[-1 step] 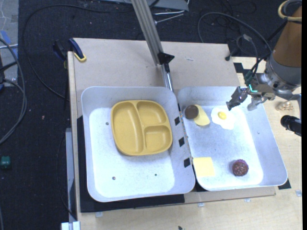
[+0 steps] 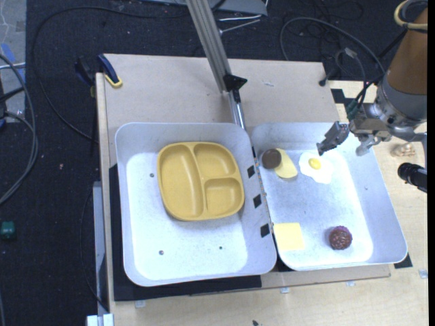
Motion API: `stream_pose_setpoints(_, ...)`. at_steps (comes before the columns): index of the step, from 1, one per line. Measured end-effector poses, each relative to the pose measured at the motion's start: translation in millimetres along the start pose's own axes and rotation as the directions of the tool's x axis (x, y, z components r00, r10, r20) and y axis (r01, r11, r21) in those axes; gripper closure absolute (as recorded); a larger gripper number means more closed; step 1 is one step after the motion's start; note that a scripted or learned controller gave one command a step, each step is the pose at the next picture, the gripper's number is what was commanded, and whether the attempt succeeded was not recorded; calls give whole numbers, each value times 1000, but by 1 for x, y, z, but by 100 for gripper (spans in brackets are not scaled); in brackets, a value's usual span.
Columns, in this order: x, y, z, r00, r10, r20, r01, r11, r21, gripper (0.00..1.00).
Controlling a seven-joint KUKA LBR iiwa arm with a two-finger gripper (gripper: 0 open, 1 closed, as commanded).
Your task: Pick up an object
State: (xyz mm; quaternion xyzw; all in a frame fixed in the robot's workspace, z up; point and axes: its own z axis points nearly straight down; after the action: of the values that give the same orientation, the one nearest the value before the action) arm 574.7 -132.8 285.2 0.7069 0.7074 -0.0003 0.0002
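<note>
In the right bin lie a fried egg, a brown ball touching a pale yellow piece, a yellow cheese square and a dark red ball. My gripper hangs over the bin's far right part, just right of and above the fried egg. Its two dark fingers stand apart with nothing between them.
The left bin holds a yellow divided plate. A metal pole slants down to the seam between the bins at the back. Cables lie on the dark floor beyond the bench.
</note>
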Motion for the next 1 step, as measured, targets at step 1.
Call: stream_pose_setpoints(1,-5,-8,55,1000,2,-1,-2,1000,4,0)
